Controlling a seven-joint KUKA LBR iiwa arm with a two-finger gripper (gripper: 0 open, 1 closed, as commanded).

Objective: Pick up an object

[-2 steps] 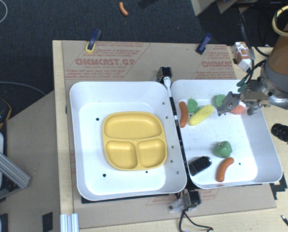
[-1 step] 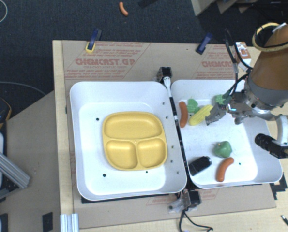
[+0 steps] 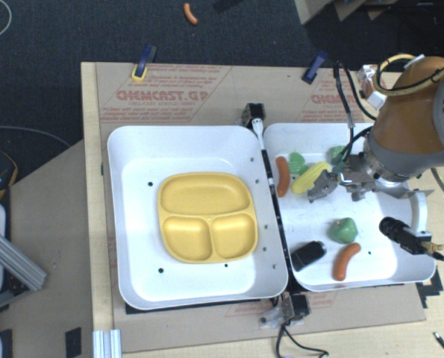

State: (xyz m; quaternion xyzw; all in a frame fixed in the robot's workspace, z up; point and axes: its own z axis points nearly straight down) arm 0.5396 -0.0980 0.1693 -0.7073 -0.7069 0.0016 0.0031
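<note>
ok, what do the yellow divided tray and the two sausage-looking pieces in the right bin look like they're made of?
Yellow divided tray: looks like moulded plastic, matte to satin, with one even colour and soft rounded compartment edges. Upper sausage and lower sausage: probably plastic or rubber toy food, smooth, uniformly orange-red and faintly shiny; hard or soft cannot be told from here.

Two bins (image 3: 124, 200) (image 3: 386, 271), one yellow tray (image 3: 207, 216), two sausages (image 3: 282, 175) (image 3: 346, 261), one black block (image 3: 307, 254)

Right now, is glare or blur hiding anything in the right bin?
Camera view: lighting is even, with soft shadows and no harsh glare on the white right bin. The sausages and green piece are fairly sharp. The gripper is slightly soft, and the arm covers part of the bin.
</note>
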